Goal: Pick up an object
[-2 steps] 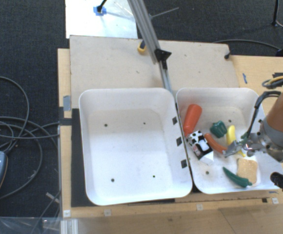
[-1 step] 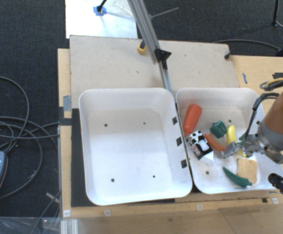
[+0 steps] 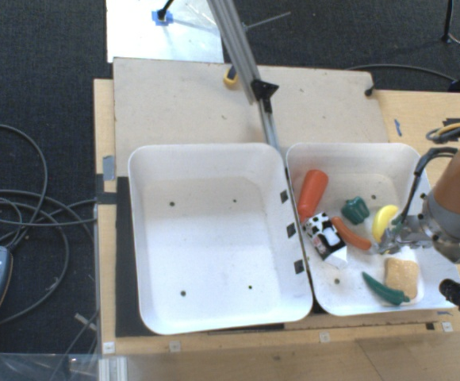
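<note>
From the camera view, my tool sits low in the right bin, just beside the yellow piece and above the tan block; I cannot tell how it is set. Nearby lie an orange carrot, a green pepper and a black-and-white box. The 2 bins rest on a pale table over dark carpet strewn with cables.

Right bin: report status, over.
Gripper low in right bin, between banana and bread. Nothing seen held. Carrot, pepper alongside.
</note>
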Tool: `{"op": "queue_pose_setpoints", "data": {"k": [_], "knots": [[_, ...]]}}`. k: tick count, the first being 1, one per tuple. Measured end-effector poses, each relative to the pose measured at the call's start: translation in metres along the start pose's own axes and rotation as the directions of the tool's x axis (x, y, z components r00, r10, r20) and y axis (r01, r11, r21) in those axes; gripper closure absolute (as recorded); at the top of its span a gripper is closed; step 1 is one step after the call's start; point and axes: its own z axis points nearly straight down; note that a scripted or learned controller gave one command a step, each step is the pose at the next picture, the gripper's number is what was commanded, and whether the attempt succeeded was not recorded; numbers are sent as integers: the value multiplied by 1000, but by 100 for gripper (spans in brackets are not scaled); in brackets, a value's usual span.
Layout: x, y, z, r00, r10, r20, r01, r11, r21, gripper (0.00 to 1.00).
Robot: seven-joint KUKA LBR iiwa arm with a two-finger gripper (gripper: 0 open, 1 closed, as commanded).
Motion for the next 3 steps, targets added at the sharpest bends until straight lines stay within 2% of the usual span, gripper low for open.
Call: {"op": "queue_pose_setpoints", "data": {"k": [1,2,3], "knots": [[-5,-4,-46,1000,0,2,0,1000,-2,100],[-8,0,-110,1000,-4,3,5,1000,-5,100],[-15,4,-155,1000,-4,3,4,1000,-3,100]]}}
